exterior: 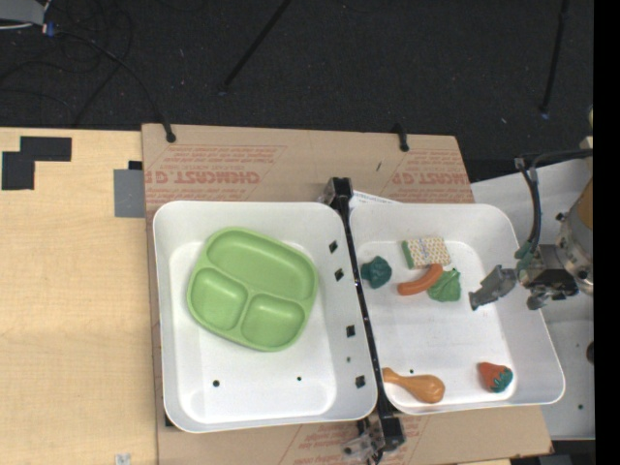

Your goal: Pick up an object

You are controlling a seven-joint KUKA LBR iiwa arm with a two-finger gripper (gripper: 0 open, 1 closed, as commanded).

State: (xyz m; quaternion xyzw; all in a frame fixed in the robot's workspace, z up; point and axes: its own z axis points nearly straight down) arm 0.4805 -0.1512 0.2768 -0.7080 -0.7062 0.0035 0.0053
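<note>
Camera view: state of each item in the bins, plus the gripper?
Green plate: upright, flat in left bin.
Teal toy: loose in right bin.
Patterned block: lying flat.
Carrot: on its side, touching green toy.
Drumstick: on its side by the near wall.
Strawberry: lying loose.
Gripper: over right bin's right edge, holding nothing visible.

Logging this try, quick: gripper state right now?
Gripper: at the right bin's right edge, holding nothing visible; open or shut cannot be told.
</note>
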